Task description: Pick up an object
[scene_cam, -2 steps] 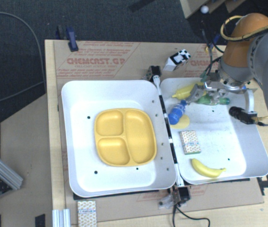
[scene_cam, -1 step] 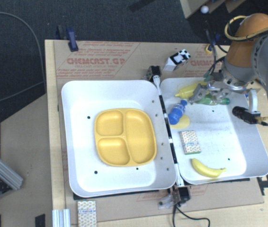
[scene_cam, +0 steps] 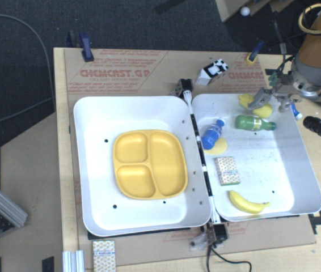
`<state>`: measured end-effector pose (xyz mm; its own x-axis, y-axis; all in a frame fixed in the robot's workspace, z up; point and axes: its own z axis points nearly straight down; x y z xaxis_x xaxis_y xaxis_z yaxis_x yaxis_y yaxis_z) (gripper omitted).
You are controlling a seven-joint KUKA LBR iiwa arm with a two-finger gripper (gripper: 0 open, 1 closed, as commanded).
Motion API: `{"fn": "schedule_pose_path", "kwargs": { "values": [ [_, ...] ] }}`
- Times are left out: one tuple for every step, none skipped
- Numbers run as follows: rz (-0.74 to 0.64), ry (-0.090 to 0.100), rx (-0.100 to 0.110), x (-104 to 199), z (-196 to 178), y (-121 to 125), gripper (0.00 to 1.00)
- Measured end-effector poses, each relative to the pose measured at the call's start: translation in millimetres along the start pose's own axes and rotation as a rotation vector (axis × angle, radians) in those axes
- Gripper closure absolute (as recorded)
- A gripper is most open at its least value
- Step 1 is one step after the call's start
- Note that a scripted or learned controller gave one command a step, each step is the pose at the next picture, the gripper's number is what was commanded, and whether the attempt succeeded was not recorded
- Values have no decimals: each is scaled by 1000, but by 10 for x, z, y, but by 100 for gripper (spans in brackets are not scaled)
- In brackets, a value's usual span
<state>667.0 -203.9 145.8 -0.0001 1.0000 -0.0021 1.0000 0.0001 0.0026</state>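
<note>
Brown cardboard-covered worktop (scene_cam: 149, 67) w/ red print carries two shallow white bins side by side, dark carpet behind it. Grey arm w/ orange band (scene_cam: 318, 52) comes in from the right, and its jaws (scene_cam: 268, 98) sit low over the far end of the right white bin (scene_cam: 296, 169); can't tell if they're released or clenched, and nothing is clearly seen between them. Right under and just beside the jaws lies a yellow lemon-like object (scene_cam: 255, 105), partly hidden. Just nearer the camera, almost touching it, a green plastic bottle (scene_cam: 254, 123) lies on its side. Further left in the same bin, a blue plastic bottle (scene_cam: 212, 135) lies tilted by the bin's left wall, w/ a flat yellow piece (scene_cam: 219, 147) beside it. Mid-bin: a small patterned box (scene_cam: 227, 170). Near edge: a yellow banana (scene_cam: 246, 203), well apart from the jaws. Left white bin (scene_cam: 92, 123) holds a yellow three-compartment plastic tray (scene_cam: 149, 164).
</note>
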Motion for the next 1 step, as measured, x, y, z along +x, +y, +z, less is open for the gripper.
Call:
{"fn": "schedule_pose_path", "kwargs": {
  "values": [
    [0,2,4,-151,293,-7,0]
  ]
}}
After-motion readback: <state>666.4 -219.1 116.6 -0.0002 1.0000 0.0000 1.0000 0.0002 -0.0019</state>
